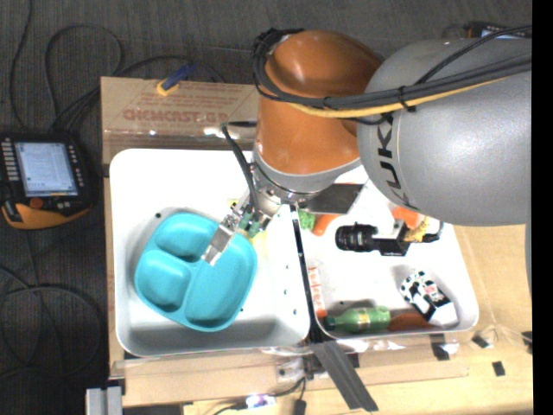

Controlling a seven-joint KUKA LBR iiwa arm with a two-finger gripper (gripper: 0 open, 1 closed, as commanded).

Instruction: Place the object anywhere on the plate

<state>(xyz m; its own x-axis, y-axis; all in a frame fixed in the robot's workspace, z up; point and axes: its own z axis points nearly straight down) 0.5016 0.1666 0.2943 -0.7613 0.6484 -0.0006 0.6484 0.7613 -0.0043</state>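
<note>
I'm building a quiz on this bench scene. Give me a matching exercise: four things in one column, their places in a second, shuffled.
Things:
1. blue plate
2. green bottle
3. black-and-white toy
4. handheld screen

Places:
A. front edge of the right bin
B. floor, left of the bench
C. left bin
D. right bin, near its front right corner

Pairs: 1-C, 2-A, 3-D, 4-B

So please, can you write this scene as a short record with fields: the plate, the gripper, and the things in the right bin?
plate: teal divided plate, in the left bin
gripper: gripper over the plate's upper right edge
right bin: right bin holds a green bottle, a black cylinder, a black-and-white object
arm: grey, orange band, reaching from the right
</note>
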